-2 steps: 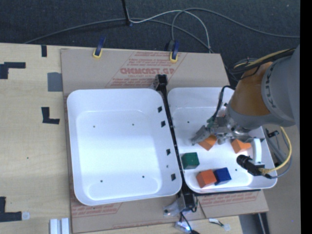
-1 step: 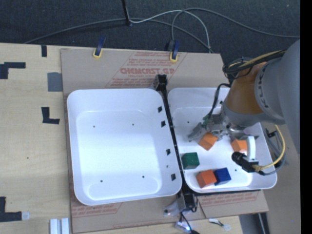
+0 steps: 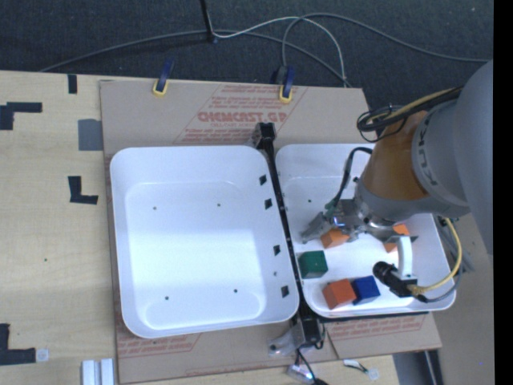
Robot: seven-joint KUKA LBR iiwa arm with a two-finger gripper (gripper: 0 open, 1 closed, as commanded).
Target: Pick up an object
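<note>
My gripper (image 3: 330, 228) is low over the middle of the right bin (image 3: 313, 163), reaching in from the right. A small orange object (image 3: 335, 237) lies right under it, partly hidden by it. In front of the gripper sits a green block (image 3: 313, 263). Close to the bin's front wall, an orange block (image 3: 340, 293) and a blue block (image 3: 366, 288) touch each other. Another small orange piece (image 3: 394, 244) peeks out beneath the wrist on the right.
The left bin (image 3: 128, 215) stands beside the right one, with a black divider (image 3: 276, 215) between them. A black and white cable fitting (image 3: 397, 277) hangs from the wrist over the right bin's front right corner. Cardboard lies under both bins.
</note>
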